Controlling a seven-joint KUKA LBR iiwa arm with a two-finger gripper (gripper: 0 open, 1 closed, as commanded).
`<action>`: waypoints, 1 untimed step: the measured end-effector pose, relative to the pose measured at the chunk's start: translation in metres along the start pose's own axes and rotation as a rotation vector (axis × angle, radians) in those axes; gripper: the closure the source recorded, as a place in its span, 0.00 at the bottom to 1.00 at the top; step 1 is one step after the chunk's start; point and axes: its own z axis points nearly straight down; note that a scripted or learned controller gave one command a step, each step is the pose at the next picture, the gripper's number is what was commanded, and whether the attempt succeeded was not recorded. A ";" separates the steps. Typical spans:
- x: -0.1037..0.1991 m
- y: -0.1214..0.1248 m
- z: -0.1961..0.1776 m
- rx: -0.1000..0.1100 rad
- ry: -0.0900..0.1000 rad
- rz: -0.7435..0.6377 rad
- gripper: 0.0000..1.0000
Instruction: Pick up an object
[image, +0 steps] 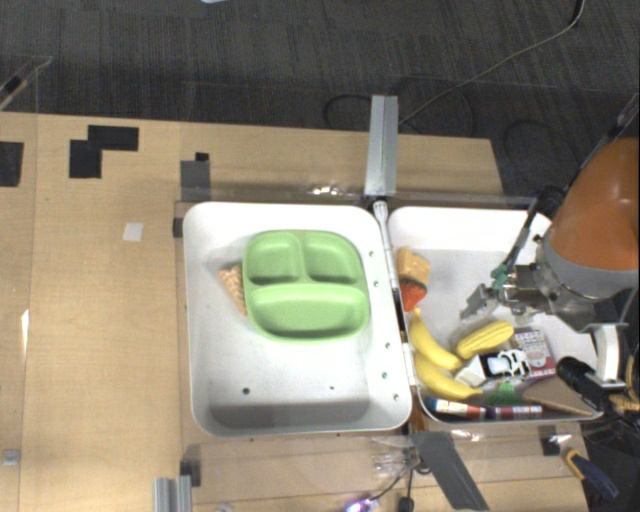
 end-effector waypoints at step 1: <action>-0.037 -0.001 0.108 0.001 0.000 -0.151 0.00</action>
